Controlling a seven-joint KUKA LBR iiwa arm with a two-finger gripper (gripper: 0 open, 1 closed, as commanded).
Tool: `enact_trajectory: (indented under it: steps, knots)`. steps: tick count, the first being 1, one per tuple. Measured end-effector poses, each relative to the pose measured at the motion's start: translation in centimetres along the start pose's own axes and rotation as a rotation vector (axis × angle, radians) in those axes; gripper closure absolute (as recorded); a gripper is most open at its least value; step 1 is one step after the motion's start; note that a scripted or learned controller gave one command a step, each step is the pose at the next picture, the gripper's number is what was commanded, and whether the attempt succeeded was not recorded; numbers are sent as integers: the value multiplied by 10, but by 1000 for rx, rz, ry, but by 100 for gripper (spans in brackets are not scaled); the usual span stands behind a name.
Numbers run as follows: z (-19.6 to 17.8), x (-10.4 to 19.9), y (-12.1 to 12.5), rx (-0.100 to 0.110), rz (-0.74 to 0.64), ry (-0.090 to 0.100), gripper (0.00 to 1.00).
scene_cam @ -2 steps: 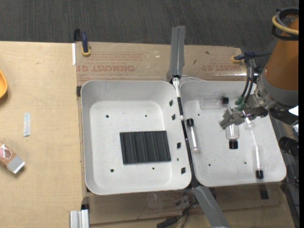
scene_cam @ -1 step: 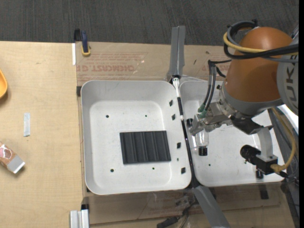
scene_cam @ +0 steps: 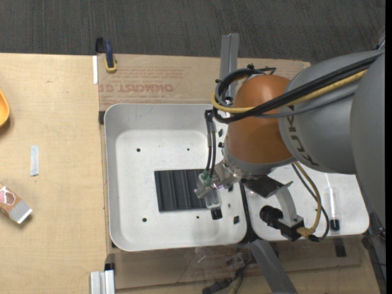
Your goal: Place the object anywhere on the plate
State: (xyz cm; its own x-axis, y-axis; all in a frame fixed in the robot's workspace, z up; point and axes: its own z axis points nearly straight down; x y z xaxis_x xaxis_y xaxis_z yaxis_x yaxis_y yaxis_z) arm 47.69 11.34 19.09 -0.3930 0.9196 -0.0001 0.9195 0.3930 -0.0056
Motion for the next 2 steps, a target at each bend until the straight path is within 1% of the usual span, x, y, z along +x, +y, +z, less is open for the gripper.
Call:
enact_trajectory:
  steps: [1,2]
  knots:
    - [-109,84,36,-3,198,-2,100]
    - [-109,84,36,-3,197,-2,0]
